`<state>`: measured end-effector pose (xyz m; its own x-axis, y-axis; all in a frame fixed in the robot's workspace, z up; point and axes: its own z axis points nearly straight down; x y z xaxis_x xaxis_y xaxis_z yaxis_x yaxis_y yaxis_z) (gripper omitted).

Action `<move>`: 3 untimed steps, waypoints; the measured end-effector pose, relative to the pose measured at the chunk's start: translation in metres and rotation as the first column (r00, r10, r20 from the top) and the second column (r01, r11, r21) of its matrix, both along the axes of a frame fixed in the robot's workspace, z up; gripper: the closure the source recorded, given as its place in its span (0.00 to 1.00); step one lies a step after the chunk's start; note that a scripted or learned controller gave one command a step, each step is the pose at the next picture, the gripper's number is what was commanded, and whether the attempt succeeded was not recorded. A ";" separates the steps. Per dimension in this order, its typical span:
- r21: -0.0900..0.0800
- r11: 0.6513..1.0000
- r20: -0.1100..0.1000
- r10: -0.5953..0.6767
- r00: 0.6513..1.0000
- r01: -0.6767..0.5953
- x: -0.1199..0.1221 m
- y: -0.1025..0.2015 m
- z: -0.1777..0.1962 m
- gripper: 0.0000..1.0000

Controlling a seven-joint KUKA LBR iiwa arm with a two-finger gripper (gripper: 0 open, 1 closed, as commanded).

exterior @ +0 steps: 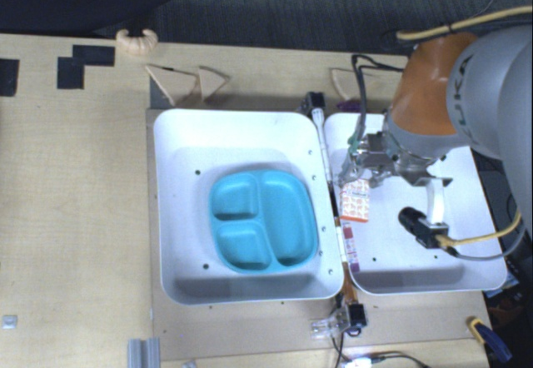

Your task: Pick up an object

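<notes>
Hand hung low over the right bin's left edge, directly above a small red-and-white packet; whether its grip was wide or narrow could not be told. Open floor lay rightward. A blue divided tray filled the left bin.

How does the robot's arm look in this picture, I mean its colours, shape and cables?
The arm is thick, rounded and grey, with an orange band above the wrist. Below it sits a metallic gripper assembly. Dark cables run along the wrist, and a yellowish cable passes behind the arm.
</notes>
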<state>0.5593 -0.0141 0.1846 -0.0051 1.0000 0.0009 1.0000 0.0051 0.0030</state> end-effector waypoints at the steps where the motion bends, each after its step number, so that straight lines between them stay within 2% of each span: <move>1: 0.000 1.000 -0.001 0.002 1.000 -0.002 -0.024 0.030 0.029 1.00; 2: 0.000 1.000 -0.003 0.001 1.000 -0.001 -0.069 0.065 0.040 1.00; 3: 0.000 1.000 -0.002 -0.003 1.000 0.003 -0.072 0.055 0.025 1.00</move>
